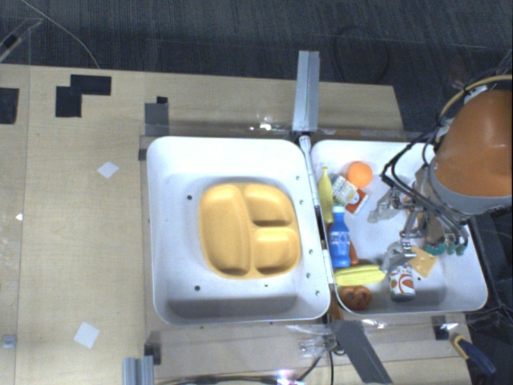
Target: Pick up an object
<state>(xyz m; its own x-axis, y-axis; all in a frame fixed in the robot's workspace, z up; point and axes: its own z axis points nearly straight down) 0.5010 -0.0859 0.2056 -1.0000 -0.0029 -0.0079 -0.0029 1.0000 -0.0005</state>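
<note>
Over the right bin [473, 291], the grey arm with its orange band [479, 151] hangs low, its gripper [410, 243] near that bin's middle; how its fingers stand I cannot tell. To the right bin's left, the left bin [172, 215] holds one yellow divided tray [248, 229]. Inside the right bin lie one blue bottle [340, 241], two yellow pieces [325, 192], one orange ball [360, 172], one red-and-white can [401, 282] just below the gripper, and one brown fruit [356, 297].
</note>
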